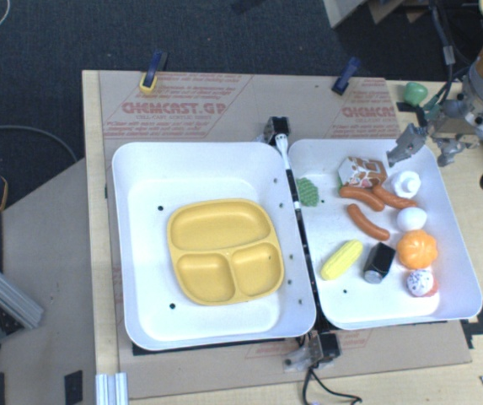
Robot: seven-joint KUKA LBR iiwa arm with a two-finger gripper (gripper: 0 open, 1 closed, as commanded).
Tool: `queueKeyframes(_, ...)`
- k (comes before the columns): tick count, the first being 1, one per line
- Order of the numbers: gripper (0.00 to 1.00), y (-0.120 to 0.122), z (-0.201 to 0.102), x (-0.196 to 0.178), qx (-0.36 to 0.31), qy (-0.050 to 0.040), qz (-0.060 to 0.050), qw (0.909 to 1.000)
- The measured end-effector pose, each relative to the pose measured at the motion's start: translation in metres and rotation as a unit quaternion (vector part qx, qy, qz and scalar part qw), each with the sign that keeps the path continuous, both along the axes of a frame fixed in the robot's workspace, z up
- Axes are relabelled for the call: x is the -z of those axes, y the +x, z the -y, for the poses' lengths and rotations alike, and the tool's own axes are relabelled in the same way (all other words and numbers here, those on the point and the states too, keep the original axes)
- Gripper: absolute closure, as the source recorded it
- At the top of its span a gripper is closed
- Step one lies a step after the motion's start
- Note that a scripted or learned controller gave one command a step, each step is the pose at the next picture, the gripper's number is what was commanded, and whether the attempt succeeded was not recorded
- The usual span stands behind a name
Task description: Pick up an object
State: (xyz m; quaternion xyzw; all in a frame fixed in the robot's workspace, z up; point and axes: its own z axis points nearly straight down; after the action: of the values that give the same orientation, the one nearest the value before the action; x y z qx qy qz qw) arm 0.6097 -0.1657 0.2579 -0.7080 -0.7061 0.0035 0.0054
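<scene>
Two glossy white bins (131,251); moulded yellow tray (224,250); tool (410,144) above

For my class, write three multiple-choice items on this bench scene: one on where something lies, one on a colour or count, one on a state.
1. Where does the yellow divided tray lie?
A. left bin
B. right bin
C. on the cardboard outside the bins

2. How many compartments does that tray have?
A. two
B. three
C. five

3. How does the gripper stand to the toys?
A. gripping the toy corn
B. lifting the orange toy pumpkin
C. over the right bin's far edge, nothing between its fingers

Answers:
1. A, as the tray rests on the floor of the left bin.
2. B, one long section above two smaller ones.
3. C, as corn and pumpkin both lie on the floor of the right bin, apart from the gripper.
</scene>
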Motion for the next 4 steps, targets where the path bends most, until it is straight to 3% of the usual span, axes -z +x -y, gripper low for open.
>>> queueKeyframes(1, 0.00, 0.002, 0.000, -0.007, -0.001, -0.0012, 0.006, 1.0000)
queueKeyframes(2, 0.00, 0.001, 0.003, 0.056, -0.001, -0.0004, 0.003, 1.0000)
queueKeyframes(4, 0.00, -0.004, 0.006, 0.162, -0.001, -0.0002, 0.007, 1.0000)
